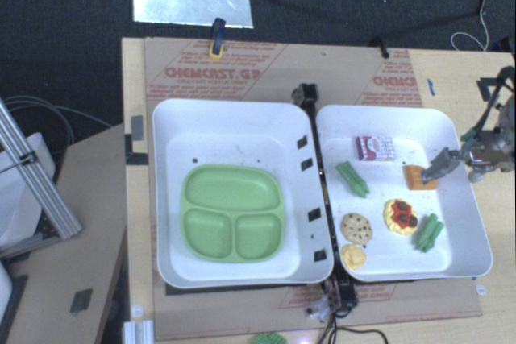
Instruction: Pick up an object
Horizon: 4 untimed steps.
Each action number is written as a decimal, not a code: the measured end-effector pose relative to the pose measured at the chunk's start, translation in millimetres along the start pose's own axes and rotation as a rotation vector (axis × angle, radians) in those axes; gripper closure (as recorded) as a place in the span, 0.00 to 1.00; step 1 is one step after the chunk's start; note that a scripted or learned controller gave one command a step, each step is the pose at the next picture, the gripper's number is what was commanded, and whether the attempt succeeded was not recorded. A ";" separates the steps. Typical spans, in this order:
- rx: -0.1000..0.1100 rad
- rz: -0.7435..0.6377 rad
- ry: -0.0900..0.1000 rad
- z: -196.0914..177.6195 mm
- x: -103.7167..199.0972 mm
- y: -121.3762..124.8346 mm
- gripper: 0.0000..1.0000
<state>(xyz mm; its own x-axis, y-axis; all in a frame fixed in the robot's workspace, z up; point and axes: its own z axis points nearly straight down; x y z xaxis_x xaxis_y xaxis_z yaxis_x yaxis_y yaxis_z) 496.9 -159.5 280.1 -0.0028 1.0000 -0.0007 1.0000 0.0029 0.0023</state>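
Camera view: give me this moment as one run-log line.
end effector over right bin, at orange block | nothing seen held | green tray in left bin | pick not yet done

small orange block [416, 177] lying flat near right bin's [463, 254] right wall, claw [442, 166] tip touching it.

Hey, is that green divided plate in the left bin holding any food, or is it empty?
Empty. The green divided plate in the left bin shows bare green in all three compartments; the toy food lies in the right bin.
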 end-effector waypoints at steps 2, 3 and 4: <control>-0.006 0.002 -0.004 196.1 14.7 21.6 0.00; -0.019 0.005 -0.011 178.5 11.0 25.6 1.00; -0.016 0.004 -0.009 179.9 11.7 24.7 0.00</control>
<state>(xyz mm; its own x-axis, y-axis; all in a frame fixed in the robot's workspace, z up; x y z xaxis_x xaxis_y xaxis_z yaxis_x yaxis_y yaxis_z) 522.0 -147.9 100.3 0.0014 1.0000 -0.0096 0.9998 -0.0012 0.0181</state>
